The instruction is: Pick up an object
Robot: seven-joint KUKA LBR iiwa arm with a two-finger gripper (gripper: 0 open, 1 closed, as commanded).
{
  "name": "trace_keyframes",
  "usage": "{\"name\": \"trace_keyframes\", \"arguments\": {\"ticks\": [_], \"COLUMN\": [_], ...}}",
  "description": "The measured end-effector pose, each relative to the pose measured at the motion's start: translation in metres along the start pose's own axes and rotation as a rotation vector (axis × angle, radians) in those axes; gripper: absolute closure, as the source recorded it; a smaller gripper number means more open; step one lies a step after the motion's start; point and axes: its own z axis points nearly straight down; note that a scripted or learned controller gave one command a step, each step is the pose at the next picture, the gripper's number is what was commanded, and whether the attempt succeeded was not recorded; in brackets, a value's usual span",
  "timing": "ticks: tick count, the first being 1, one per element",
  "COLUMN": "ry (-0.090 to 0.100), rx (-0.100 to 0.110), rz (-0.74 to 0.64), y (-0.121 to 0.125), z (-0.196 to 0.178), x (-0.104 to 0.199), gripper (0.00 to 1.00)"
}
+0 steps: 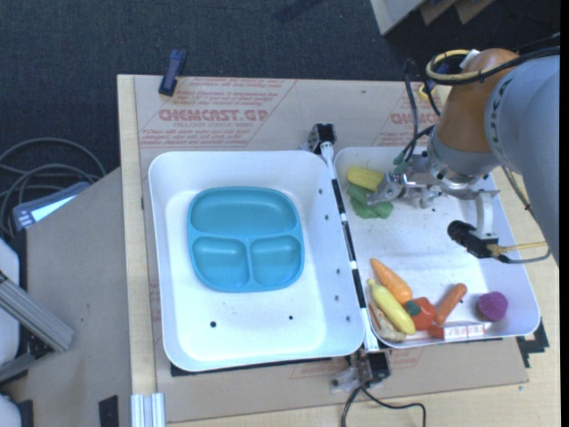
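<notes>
The gripper [388, 188] reaches into the right bin [524, 278] at its far left corner, touching a yellow corn [364, 178] and a green vegetable [369, 205]; whether its fingers are open or closed cannot be told. Toward the bin's near edge lie a carrot [391, 279], banana [391, 310], red piece [423, 313], orange stick [451, 301] and purple ball [492, 306]. The left bin [169, 238] holds 1 blue divided tray [245, 238].

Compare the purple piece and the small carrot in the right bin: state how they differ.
The purple piece is rounded and compact; the small carrot is long and thin. The purple piece is purple all over; the small carrot is orange-red. The purple piece sits nearest the bin's right corner; the small carrot lies slanted to its left, against the other toy foods. Both lie in the right bin, apart from the hand.
</notes>
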Motion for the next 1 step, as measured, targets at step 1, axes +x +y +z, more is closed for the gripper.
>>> {"name": "trace_keyframes", "arguments": {"ticks": [1], "ry": [0.001], "rx": [0.049], "rz": [0.013], "y": [0.0254], "z": [0.0051], "x": [0.0100], "gripper": [0.00]}}
